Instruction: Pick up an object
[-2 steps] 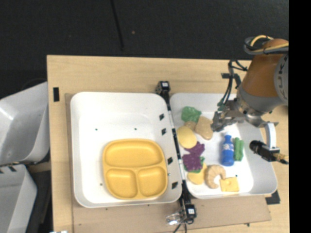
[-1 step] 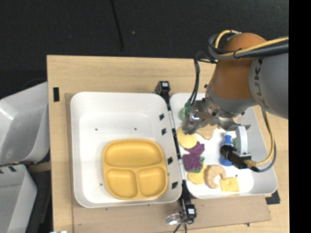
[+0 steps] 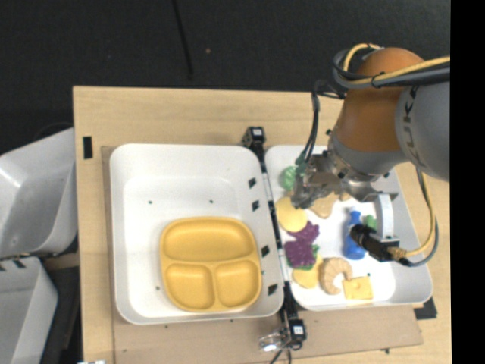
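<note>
Several toy foods crowd the right bin (image 3: 413, 283), and we hang our gripper (image 3: 309, 192) low over its upper left corner. Nearest lies the yellow round piece (image 3: 291, 218), just below and left of it. Whether anything is gripped, we cannot tell.

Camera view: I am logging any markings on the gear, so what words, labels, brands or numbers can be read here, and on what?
None can be read.
The yellow tray, the two white bins and the toy food bear no visible print.
The arm shows no legible label.
</note>
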`<state>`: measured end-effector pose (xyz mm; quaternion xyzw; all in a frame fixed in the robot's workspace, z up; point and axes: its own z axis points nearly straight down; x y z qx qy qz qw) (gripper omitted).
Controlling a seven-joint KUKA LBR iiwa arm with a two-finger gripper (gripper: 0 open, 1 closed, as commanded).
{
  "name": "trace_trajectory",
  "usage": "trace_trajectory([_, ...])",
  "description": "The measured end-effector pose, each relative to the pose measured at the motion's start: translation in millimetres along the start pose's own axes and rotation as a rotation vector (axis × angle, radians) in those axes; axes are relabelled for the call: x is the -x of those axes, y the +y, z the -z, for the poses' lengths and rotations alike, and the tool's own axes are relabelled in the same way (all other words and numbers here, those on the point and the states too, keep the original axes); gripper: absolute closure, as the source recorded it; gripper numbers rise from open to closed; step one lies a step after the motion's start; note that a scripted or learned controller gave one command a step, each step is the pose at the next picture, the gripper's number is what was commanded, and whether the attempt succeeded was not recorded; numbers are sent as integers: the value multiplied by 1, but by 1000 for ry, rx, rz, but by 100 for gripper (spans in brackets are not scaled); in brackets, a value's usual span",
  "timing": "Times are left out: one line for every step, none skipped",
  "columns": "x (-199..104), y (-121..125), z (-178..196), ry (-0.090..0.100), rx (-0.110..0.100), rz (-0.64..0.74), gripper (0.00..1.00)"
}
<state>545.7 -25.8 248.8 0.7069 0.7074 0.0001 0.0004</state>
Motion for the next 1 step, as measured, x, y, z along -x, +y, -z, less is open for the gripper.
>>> trace_trajectory([-78, -24, 149, 5, 17, 10, 100])
